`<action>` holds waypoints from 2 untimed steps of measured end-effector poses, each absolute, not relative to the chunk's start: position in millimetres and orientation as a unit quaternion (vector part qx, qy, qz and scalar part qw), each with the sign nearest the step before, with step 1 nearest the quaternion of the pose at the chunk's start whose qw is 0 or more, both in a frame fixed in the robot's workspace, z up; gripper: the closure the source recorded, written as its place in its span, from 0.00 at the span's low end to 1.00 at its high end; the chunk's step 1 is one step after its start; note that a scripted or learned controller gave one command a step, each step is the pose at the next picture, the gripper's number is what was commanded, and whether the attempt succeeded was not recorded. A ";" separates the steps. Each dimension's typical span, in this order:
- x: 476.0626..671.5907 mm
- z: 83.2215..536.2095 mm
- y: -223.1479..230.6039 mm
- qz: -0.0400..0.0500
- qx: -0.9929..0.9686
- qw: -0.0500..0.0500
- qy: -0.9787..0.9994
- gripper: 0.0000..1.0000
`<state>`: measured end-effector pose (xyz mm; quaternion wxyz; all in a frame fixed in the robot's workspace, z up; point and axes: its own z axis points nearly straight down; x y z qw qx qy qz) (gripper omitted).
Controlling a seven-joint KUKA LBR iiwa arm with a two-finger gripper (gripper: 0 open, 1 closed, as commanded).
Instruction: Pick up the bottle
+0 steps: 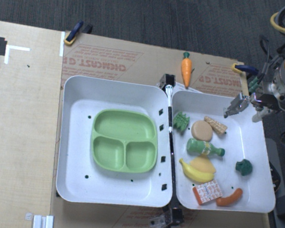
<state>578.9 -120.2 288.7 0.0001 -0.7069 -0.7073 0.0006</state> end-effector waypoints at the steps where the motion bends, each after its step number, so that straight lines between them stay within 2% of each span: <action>1: 579.4 298.2 -120.7 0.001 -0.706 -0.001 -0.708 1.00; 2: 558.3 311.5 -216.9 0.000 -0.522 -0.002 -0.853 1.00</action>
